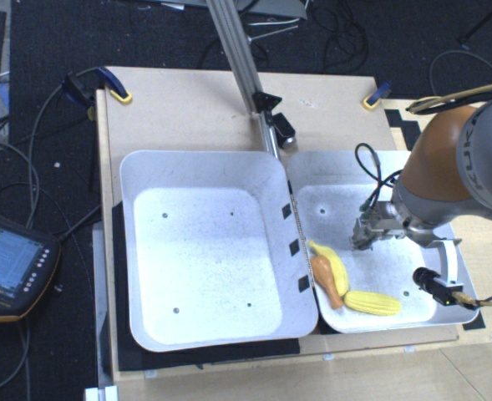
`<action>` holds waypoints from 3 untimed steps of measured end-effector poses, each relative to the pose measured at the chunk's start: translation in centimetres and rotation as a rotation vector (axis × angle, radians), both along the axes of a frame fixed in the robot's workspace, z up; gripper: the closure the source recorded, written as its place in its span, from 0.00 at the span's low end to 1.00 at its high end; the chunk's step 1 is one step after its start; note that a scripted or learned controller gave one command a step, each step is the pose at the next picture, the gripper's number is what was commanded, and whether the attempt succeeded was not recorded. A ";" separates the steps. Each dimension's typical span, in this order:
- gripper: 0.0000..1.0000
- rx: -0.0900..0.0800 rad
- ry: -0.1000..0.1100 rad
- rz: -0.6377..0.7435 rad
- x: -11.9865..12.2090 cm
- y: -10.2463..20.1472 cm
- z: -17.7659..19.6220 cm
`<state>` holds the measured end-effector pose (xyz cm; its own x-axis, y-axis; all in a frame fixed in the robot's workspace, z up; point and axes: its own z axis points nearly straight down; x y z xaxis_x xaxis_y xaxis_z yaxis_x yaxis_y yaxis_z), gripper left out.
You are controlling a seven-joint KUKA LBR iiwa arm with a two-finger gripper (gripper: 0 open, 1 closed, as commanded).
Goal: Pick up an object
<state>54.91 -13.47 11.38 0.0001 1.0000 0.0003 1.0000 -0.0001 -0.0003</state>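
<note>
The right bin [337,199] holds a yellow banana [332,263], an orange carrot-like piece [327,280] leaning against it, and a yellow corn cob [372,303] near the front wall. My gripper [364,235] hangs over the bin's middle, up and to the right of the banana and apart from all three objects. Nothing shows between its fingers. The wrist and the arm's orange band cover the bin's right part.
The left bin [200,249] lies beside the right one, sharing a raised divider [294,232]. A metal pole [241,53] slants up from the bins' back edge. Blue-yellow clamps [112,86] sit at the bench's back corners. A pendant [7,261] lies far left.
</note>
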 end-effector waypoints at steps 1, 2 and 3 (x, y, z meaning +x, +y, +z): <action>1.00 -0.001 -0.004 0.001 0.6 0.3 6.0; 1.00 -0.001 -0.004 0.000 0.8 0.2 10.2; 1.00 -0.001 -0.003 0.001 0.8 0.2 15.3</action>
<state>55.75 -13.24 26.69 -0.0004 1.0000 -0.0006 1.0000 0.0004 0.0028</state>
